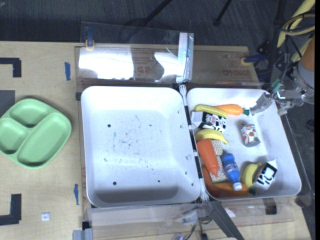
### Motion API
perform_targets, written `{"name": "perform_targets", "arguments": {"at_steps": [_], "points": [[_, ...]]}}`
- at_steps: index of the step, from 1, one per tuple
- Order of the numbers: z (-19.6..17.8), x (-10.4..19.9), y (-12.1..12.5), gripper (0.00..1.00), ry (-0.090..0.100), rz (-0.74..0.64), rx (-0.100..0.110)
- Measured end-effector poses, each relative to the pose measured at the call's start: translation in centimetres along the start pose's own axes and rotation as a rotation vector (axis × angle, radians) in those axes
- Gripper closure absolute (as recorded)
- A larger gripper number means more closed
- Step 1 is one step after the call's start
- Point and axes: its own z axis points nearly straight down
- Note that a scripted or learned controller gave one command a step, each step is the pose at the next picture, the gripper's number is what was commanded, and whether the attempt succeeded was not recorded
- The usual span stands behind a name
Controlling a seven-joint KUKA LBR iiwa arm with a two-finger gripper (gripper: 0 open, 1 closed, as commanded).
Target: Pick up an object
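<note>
The right bin (287,149) holds a jumble of objects. An orange carrot (228,109) and a banana (207,108) lie at its far side, beside a black-and-white carton (214,120). A second banana (211,135) lies below them. A small can (249,134) stands apart in the middle. Toward the near side are an orange packet (208,159), a blue bottle (231,169), a yellow curved fruit (249,173) and a black-and-white box (267,175). My gripper (261,104) hangs over the bin's far right corner, just right of the carrot's tip and above the can.
The left bin (135,144) lies beside the right one. A green divided plate (33,132) rests on the bench at the far left. A clear plastic sheet (135,59) stands behind the bins. Cables and the arm (302,79) crowd the right edge.
</note>
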Motion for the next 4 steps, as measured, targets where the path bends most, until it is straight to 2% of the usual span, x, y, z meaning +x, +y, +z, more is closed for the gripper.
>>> {"name": "perform_targets", "arguments": {"at_steps": [1, 2, 3, 4], "points": [[-2.4, -2.8, 1.9, 0.00, -0.004, -0.083, -0.004], [4.6, -2.6, 3.5, 0.00, -0.001, -0.215, -0.001], [12.8, -0.2, 6.2, 0.00, 0.000, -0.278, -0.003], [5.6, 1.8, 5.7, 0.00, -0.002, -0.031, -0.004]]}}
